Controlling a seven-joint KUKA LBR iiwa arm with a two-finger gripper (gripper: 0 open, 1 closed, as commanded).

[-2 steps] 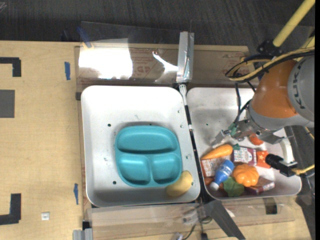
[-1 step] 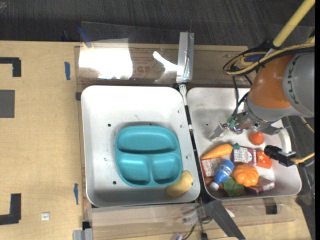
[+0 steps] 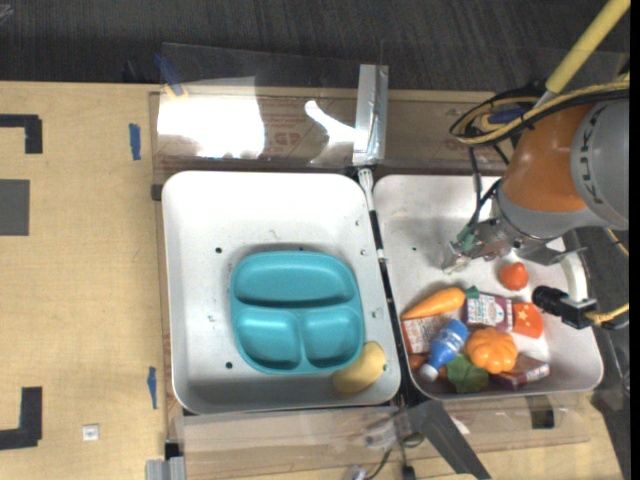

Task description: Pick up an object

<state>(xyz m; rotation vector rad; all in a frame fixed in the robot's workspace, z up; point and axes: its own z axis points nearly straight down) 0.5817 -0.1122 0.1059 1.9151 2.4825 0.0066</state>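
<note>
While gripper [image 3: 462, 251] hovers, carrot [image 3: 433, 303] lies diagonal — tip lower-left.

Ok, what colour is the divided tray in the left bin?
Teal, a blue-green; the divided tray shows plainly in the camera view.

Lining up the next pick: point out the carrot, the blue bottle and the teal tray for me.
carrot [image 3: 434, 303], camera view, middle of its orange body.
blue bottle [image 3: 446, 344], camera view, middle of its blue body.
teal tray [image 3: 294, 278], camera view, floor of its large upper compartment.
</note>
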